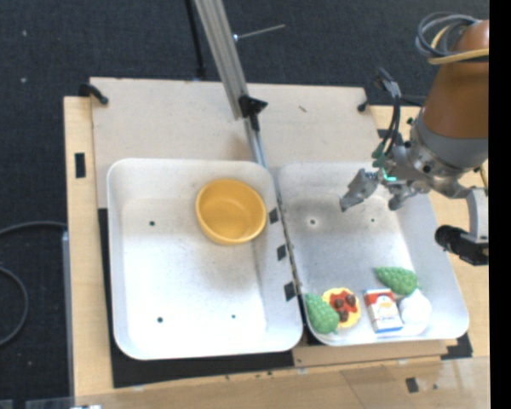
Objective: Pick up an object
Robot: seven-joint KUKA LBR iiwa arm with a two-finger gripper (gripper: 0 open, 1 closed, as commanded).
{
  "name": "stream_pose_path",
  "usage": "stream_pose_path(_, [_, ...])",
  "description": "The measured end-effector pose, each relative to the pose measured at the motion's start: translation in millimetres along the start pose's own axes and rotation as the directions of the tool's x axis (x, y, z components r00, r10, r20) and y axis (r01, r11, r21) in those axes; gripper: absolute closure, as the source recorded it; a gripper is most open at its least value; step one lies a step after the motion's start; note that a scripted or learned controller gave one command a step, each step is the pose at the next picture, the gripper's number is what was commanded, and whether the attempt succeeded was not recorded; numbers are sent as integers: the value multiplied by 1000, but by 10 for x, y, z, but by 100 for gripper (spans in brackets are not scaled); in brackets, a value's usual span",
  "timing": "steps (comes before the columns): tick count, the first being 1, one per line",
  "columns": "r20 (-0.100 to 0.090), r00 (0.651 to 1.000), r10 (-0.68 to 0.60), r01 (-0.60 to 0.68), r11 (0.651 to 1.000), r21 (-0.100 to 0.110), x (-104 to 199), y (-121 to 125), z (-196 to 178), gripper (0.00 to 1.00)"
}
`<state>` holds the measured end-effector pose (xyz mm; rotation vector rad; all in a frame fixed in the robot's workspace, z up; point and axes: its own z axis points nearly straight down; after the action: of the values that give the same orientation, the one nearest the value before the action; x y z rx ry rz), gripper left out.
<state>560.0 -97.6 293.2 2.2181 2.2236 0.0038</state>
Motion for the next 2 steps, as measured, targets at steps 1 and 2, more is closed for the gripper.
stream_pose_path(1, [3,1000,5,-5,1000,4,16,17,419,0])
stream_pose_path(2, [3,1000,5,-5,1000,8,-53,-25,1036,0])
